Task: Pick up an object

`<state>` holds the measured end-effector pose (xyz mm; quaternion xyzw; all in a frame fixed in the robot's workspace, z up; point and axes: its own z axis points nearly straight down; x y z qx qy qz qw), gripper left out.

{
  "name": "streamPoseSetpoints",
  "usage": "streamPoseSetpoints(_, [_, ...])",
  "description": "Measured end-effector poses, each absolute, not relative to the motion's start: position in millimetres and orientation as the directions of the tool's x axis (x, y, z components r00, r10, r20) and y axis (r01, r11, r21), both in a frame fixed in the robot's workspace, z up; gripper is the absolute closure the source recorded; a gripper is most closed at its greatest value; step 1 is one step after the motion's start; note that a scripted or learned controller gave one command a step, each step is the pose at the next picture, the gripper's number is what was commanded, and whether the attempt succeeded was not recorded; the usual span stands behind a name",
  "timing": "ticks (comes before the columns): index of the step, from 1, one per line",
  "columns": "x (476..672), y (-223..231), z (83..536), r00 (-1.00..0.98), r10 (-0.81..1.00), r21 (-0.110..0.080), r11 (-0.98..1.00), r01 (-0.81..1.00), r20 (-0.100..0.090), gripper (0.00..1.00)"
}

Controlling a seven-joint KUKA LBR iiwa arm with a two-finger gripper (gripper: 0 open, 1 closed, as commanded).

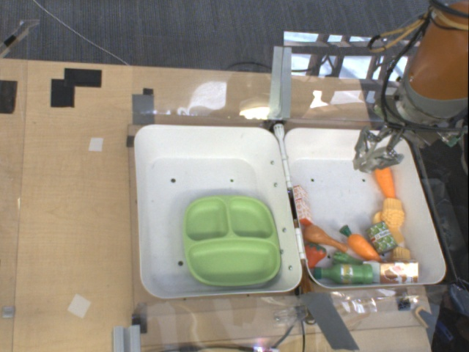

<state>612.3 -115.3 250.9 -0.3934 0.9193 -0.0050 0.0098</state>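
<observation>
My gripper [377, 156] hangs over the back right part of the right bin [330, 160], under the orange wrist band. Just in front of it an orange carrot [385, 182] lies along the bin's right side, its top end right at the gripper's tip. Whether they touch is unclear. Further forward lie a yellow corn cob [393, 213], a small green can [381, 235], a second carrot [360, 246], an orange-red pepper [321, 235], a green bottle [350, 273] and a brown and white packet [399, 271].
The left bin [168, 160] holds a green divided plate [231, 239] in its front half. A small red and white packet [299, 201] rests against the wall between the bins. A metal frame [280, 79] stands behind the bins.
</observation>
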Motion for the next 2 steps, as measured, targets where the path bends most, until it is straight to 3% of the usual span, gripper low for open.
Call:
streamPoseSetpoints(1, [668.0, -118.7, 342.4, -0.797, -0.604, -0.011, 0.797, -0.604, -0.015, 1.00])
streamPoseSetpoints(2, [614.2, -125.9, 273.3, -0.759, -0.651, -0.002, 0.759, -0.651, -0.005, 1.00])
